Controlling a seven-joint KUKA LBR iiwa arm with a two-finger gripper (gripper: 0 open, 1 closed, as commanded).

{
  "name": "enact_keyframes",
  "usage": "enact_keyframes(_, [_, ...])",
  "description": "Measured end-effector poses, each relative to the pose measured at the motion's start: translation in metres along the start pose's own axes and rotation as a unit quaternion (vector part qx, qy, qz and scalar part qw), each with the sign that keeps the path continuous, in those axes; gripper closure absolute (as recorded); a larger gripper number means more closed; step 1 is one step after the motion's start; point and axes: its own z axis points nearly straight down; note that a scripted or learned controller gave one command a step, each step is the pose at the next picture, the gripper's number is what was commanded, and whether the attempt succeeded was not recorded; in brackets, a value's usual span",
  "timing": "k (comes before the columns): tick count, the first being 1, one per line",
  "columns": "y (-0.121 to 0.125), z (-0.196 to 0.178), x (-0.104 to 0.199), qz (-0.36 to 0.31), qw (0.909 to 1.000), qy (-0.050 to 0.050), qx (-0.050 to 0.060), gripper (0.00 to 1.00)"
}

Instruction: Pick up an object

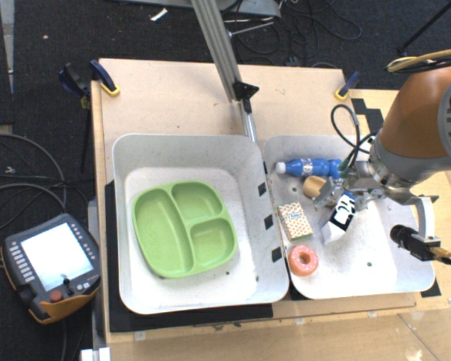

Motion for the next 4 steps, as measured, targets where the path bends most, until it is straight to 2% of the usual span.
enact_keyframes(1, [-0.010,0.052,-0.003,0.001,1.0000,0.000,0.001,0.00])
enact_keyframes(2, [-0.004,0.079,-0.006,0.001,0.9999,-0.004,-0.014,0.00])
enact_keyframes(3, [-0.002,0.069,-0.006,0.001,0.9999,-0.005,-0.017,1.00])
enact_keyframes(4, [-0.003,0.008,0.000,-0.002,1.0000,-0.001,-0.006,1.00])
